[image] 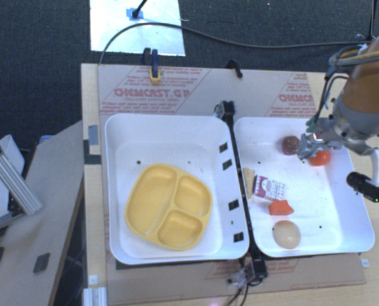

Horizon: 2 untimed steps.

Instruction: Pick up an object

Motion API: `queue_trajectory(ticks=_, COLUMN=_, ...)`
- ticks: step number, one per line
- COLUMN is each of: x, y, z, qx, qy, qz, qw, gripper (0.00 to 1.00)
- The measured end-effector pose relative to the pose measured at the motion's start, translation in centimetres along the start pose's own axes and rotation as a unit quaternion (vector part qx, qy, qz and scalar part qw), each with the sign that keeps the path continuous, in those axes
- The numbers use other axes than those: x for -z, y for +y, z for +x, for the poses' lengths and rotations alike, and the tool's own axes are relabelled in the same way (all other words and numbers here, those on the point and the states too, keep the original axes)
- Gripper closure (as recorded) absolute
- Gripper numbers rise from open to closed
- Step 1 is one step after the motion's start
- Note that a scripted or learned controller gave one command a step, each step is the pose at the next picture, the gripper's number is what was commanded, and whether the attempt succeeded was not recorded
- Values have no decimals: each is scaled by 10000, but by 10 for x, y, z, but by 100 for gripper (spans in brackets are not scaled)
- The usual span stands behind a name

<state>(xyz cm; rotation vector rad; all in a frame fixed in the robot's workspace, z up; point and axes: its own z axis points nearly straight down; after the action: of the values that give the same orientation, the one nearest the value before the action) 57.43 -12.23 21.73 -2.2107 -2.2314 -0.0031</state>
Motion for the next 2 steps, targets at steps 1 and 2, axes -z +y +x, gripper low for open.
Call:
queue_trajectory(ticks=1, x=-7, y=8, z=60, qx=5, qy=0, qz=4, qw=10000, gripper=100)
queue_trajectory(ticks=2, x=-5, y=28, z=114, qx=7, qy=0, qz=-3, qw=10000, gripper=100)
